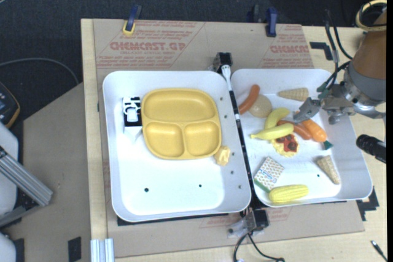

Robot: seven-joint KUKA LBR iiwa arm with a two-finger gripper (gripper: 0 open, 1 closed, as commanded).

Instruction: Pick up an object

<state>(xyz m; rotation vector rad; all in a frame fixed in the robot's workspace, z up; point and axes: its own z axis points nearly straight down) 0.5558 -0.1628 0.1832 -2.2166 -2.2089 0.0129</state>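
Claw (309, 108): we see it low over the right bin (362, 178); we cannot tell its state.
Directly beneath: we find a carrot (314, 130), just beside a banana (273, 131) and a pizza slice (286, 144).
Farther left in the same bin: a sausage (248, 98).
Toward the near edge: a corn cob (288, 193), a small box (268, 172) and a cone (328, 168).
Left bin (166, 193): we note a yellow divided tray (181, 121), well apart.
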